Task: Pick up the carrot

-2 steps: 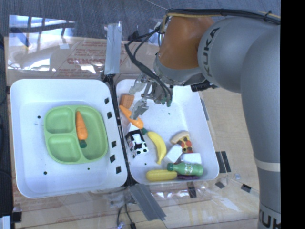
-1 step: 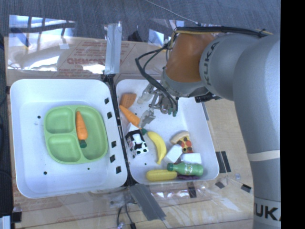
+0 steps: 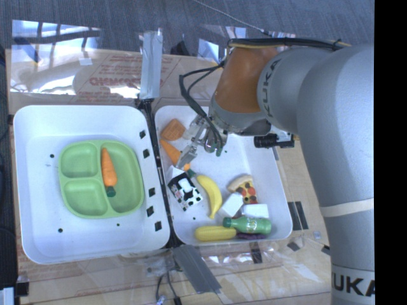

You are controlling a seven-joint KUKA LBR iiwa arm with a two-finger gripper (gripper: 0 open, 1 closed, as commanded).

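— Where do we have the carrot?

— In the left bin, on the green divided plate. It lies along the plate's long right-hand section, close to the ridge that splits off the two smaller sections; we cannot tell whether it rests on that ridge. It is orange and slim, tapering toward the far end, with a dark green stub at the near end.

— And its long axis?

— Nearly far-to-near in the camera view, tilted a little, so roughly parallel to the wall between the bins.

— Where do we stand against it?

— Our gripper hangs over the right bin, near its far left corner. The carrot lies to the view's left of it, across the dividing wall and somewhat nearer the camera. That sideways crossing is what the coming move turns on, we judge.

— Is the gripper open or closed?

— We cannot tell; the wrist and cables hide too much. We see nothing carried in it.

— What sits close to it?

— Two orange pieces just beside it, easily mistaken for our target. Past them lie a black-and-white cow toy, a banana, and a green bottle.

— So we judge the pick not yet begun?

— Yes, the carrot lies untouched on the plate.
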